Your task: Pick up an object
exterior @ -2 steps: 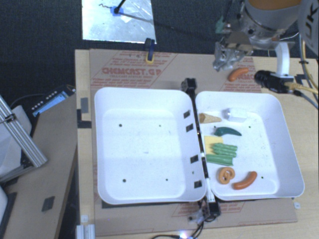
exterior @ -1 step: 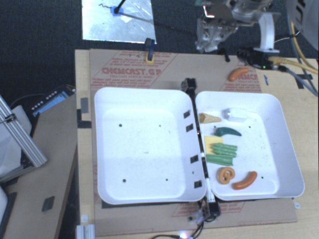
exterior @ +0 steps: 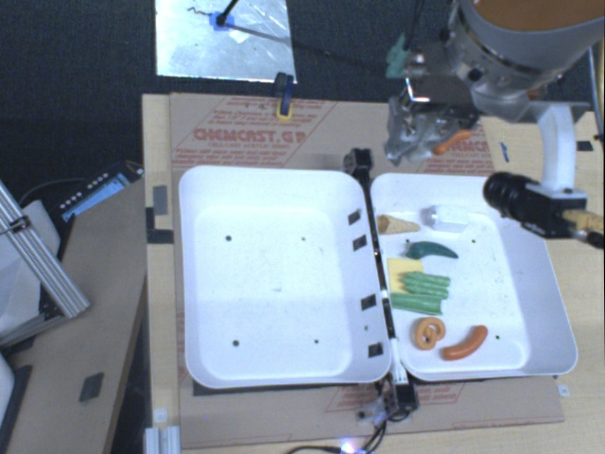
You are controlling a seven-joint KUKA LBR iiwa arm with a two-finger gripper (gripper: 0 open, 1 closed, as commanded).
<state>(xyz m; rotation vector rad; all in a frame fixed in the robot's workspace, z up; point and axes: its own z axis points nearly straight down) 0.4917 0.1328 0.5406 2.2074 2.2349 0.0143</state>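
Camera view is showing the arm reaching in from the right, with the gripper [exterior: 413,148] hanging raised over the far edge of the right bin [exterior: 546,296], above the brown board [exterior: 248,132] that is lying under both bins. A small orange piece [exterior: 455,142] is sticking out just beside the gripper on its right side. It is sitting up at gripper height, not lying in a bin. Whether the gripper is pinching it, spread, or pressed together cannot be told from this angle.

The other objects are all lying in the right bin, toward its left half:
- A tan cone-shaped piece [exterior: 397,223] is lying near the far left corner, with a whitish clear item [exterior: 446,219] just beside it.
- A dark green pepper [exterior: 432,250] is lying below those.
- A yellow block [exterior: 404,267] is touching a bundle of green beans [exterior: 420,292].
- A pretzel-like ring [exterior: 429,333] and a red-orange sausage [exterior: 464,342] are lying near each other at the near side.

The left bin [exterior: 274,253] is sitting alongside, touching the right one.
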